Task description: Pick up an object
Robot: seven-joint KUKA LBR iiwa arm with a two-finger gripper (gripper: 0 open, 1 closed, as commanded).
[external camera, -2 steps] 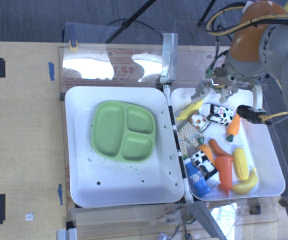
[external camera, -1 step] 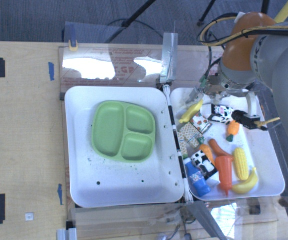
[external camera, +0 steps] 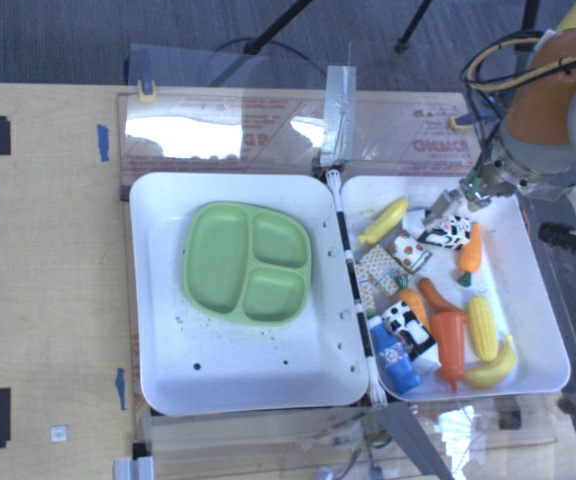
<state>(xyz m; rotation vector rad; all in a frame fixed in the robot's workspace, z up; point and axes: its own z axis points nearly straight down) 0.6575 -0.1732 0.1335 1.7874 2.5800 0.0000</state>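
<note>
My gripper (external camera: 455,208) hangs over the back of the right bin (external camera: 546,298), under the grey arm with its orange band (external camera: 551,93). Just below it lies a small black-and-white cow toy (external camera: 451,234), with an orange carrot (external camera: 471,250) right beside it. I cannot see whether the gripper touches the cow. A yellow banana (external camera: 383,220) lies to the left of the gripper, near the bin divider.
The right bin also holds a corn cob (external camera: 482,326), a second banana (external camera: 495,366), an orange-red bottle (external camera: 449,348), another cow toy (external camera: 406,326), a blue item (external camera: 398,370) and a patterned card (external camera: 377,265). A green divided plate (external camera: 247,262) lies in the left bin (external camera: 168,368).
</note>
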